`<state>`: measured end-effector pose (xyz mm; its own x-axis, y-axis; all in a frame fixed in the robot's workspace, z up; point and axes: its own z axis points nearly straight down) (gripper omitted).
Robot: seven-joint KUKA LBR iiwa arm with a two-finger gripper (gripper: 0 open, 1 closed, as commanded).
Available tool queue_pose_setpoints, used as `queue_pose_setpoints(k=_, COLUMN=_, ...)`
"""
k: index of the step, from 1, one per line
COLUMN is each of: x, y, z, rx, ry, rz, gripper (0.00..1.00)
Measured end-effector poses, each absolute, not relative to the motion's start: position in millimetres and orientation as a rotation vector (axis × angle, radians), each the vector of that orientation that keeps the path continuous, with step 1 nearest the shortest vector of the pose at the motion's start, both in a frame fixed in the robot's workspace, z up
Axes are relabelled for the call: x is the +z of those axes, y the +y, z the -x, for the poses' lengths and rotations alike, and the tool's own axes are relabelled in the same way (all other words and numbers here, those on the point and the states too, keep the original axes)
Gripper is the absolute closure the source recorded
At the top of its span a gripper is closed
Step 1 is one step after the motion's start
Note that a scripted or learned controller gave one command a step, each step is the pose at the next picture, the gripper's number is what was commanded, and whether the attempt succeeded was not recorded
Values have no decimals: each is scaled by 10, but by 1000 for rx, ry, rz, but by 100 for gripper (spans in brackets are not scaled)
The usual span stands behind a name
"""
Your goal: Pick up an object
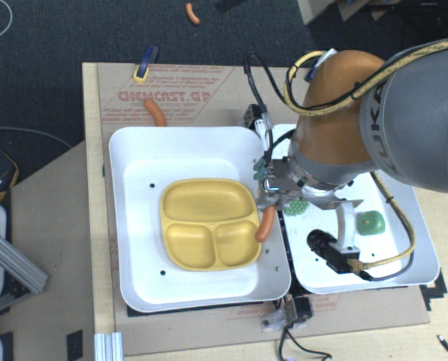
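Yellow divided tray [209,222] lies in the left bin [134,201], an orange toy hot dog [265,223] against its right edge. The gripper [273,190] hangs just above that hot dog, its opening impossible to tell. A green block [370,222] lies in the right bin [404,262].

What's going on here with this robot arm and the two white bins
A grey arm with an orange band reaches in from the right, its gripper low over the divide between the two bins. A small orange sausage lies tilted just below it, against the rim of the yellow divided tray in the left bin. Whether the gripper has it isn't clear. A green block sits in the right bin.
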<state>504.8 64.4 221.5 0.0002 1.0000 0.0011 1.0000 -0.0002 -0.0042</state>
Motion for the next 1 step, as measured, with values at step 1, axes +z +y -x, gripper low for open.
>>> queue_pose_setpoints(k=1, x=2143, y=733, z=-5071, rx=5, ry=-2219, rz=2218, gripper=100)
